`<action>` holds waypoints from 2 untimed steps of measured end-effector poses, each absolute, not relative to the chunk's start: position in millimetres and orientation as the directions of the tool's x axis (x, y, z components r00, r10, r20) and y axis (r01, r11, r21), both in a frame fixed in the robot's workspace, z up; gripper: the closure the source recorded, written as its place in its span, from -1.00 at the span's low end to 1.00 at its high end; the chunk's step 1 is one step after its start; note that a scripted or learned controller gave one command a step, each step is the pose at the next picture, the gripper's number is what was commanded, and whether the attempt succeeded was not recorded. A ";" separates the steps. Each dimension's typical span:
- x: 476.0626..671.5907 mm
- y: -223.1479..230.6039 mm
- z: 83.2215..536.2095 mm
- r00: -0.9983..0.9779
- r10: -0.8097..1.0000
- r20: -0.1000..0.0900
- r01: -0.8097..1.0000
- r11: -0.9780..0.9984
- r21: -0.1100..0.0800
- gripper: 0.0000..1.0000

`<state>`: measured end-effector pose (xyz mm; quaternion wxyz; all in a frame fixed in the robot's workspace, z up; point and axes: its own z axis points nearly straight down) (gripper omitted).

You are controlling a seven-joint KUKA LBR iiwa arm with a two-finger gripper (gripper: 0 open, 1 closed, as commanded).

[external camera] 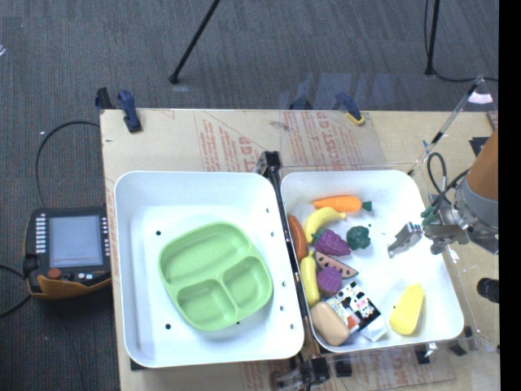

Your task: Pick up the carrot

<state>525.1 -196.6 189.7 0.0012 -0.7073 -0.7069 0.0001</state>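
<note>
Toward the back of the right bin, the carrot lies up and to the left of the tool.

Across the right bin, the carrot rests near the far wall, its long axis running almost left to right, orange body pointing left and green top at its right end. Just below it sit a banana, purple grapes and a green broccoli piece. The tool hangs over the bin's right side, well apart from the carrot, with the broccoli roughly between them. Its metal fingers look spread and nothing sits between them. By this judgement the reach must go left and toward the back wall, with the fingers closing across the carrot's short width.
</note>
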 end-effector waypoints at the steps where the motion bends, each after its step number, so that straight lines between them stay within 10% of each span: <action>1: 623.8 -168.8 92.4 -0.039 0.999 0.006 0.999 0.039 -0.010 -1.00; 2: 644.5 -137.8 87.0 0.325 0.946 0.001 0.946 -0.325 -0.002 -1.00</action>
